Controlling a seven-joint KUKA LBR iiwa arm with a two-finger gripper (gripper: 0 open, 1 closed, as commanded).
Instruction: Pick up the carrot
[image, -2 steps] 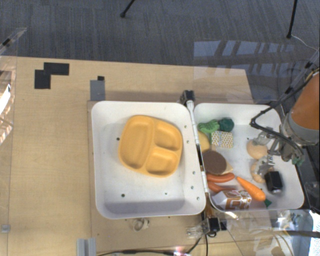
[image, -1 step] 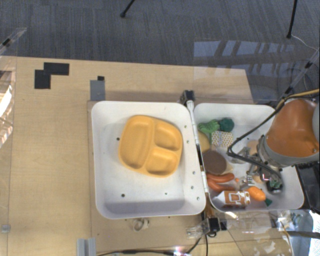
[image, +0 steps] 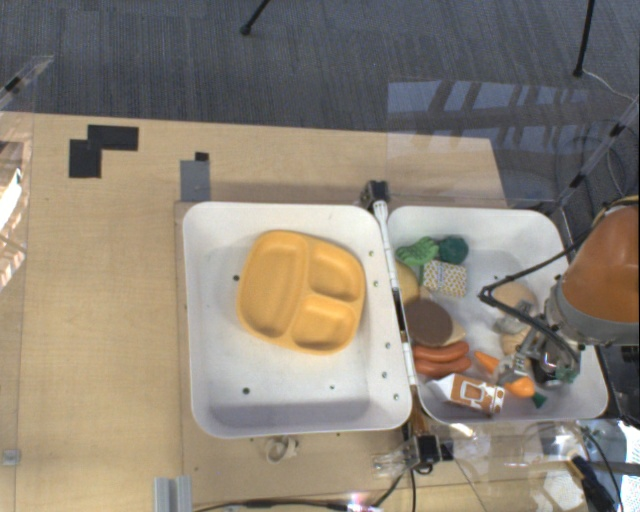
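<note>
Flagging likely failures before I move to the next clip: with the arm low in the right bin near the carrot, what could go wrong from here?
1. The carrot lies close to the near wall of the right bin, leaving the end effector little room.
2. A small carton and a sausage sit just beside it, so a grasp may catch or push them instead.

Small orange carrot (image: 519, 387), green tip; right bin's front right corner
</note>
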